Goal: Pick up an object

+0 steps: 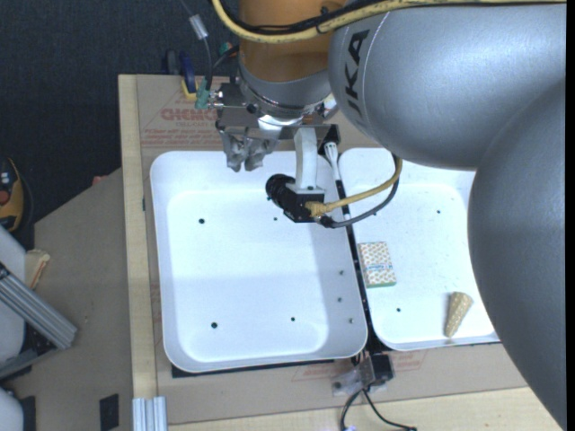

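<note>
1. The gripper is seen at the far rim of the left bin, hanging from the orange-banded wrist of the arm.
2. Its two short grey fingers are seen close together; nothing is seen between them. Whether a narrow gap is left between the tips cannot be told from this angle.
3. No object is held; the fingertips are placed just over the bin's far edge, near its far left corner.
4. A black fitting on a white bracket is seen beside the gripper, hanging over the far part of the left bin, with a yellow-tan cable looped from it toward the right bin.
5. Two candidate objects are recorded in the right bin, well apart from the gripper.
6. A small box, pale with a green edge, is laid flat just beside that bin's left wall.
7. A tan cone is laid near the bin's near edge, with its narrow end toward the camera.
8. The box and the cone are apart from each other, not touching.
9. Both bins are seated on a brown board with red printing at its far edge.
</note>
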{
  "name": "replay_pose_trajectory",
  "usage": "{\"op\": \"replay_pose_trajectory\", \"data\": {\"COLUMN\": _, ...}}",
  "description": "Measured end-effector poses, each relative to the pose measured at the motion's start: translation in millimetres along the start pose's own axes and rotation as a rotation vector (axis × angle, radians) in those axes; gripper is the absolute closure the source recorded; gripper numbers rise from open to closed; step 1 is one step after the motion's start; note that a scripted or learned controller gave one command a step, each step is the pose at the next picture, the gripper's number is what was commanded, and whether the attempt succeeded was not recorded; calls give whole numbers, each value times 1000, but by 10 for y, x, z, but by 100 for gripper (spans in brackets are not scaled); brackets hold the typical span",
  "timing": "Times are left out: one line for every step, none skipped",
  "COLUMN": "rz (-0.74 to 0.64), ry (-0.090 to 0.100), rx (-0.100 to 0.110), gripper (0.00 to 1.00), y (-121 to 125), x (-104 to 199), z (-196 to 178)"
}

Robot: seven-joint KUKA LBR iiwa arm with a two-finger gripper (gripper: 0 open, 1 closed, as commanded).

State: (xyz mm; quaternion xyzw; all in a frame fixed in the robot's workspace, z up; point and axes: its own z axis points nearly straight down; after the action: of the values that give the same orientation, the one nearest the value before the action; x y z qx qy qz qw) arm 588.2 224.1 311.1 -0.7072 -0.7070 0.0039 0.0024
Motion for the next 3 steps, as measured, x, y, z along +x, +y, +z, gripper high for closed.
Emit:
{"op": "replay_pose_trajectory", "data": {"rz": 4, "ry": 1, "rx": -3, "gripper": 100, "y": -701, "x": -788, "z": -570}}
{"op": "replay_pose_trajectory", "data": {"rz": -5, "ry": 1, "rx": -1, "gripper": 100, "y": -606, "x": -224, "z": 270}}
{"op": "replay_pose_trajectory", "data": {"rz": -6, "ry": 8, "rx": -17, "gripper": 100, "y": -1114, "x": 19, "z": -942}}
